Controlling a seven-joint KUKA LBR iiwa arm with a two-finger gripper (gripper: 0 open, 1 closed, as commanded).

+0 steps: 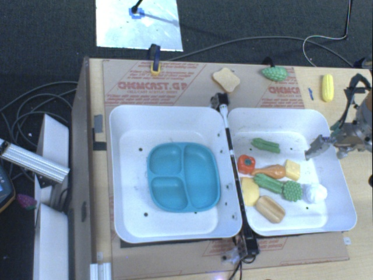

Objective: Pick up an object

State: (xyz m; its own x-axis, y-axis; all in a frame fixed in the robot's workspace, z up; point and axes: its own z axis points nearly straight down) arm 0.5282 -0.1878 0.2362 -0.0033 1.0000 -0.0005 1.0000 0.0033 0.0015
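Crowding rt bin (pixel 326 121): toy veg pile (pixel 274 182) just beside claw (pixel 317 146).

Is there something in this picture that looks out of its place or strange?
Yes. Three toy foods lie outside the bins, on the cardboard behind them: a bread slice, a green piece and a corn cob. The other toys sit piled in the right bin. The blue tray in the left bin sits slightly askew.

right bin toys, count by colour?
Green: 2, a pod and a long green piece
Yellow: 2
Orange: 1
Red: 1
Tan: 1
White: 1
Total: 8
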